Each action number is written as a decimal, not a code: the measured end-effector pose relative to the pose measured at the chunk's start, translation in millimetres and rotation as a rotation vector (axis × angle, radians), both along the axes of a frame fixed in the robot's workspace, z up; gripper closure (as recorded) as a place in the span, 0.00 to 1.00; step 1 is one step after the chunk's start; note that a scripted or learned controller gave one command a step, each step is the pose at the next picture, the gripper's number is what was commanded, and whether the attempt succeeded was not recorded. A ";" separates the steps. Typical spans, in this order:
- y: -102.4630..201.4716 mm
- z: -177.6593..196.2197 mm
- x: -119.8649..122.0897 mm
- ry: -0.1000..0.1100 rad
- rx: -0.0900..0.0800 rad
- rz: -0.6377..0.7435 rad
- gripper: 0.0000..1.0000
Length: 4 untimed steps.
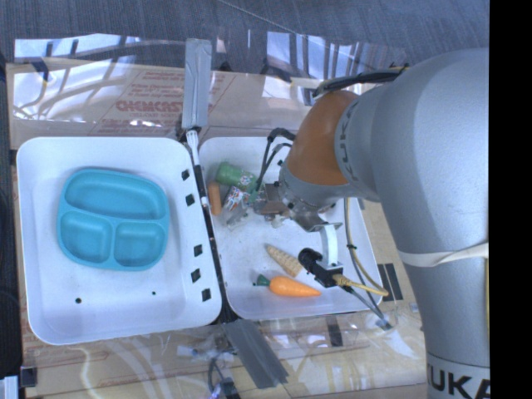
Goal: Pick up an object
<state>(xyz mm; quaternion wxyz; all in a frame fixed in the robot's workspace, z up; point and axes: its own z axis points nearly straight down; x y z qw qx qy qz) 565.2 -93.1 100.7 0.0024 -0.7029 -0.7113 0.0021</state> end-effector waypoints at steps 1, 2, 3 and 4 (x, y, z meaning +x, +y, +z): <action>2.4 -9.0 78.5 -0.005 0.000 -0.006 0.00; 3.2 1.6 79.0 -0.004 -0.001 0.001 1.00; 3.6 1.2 78.9 -0.003 -0.001 0.002 0.00; 3.8 11.7 79.3 -0.003 -0.001 0.007 1.00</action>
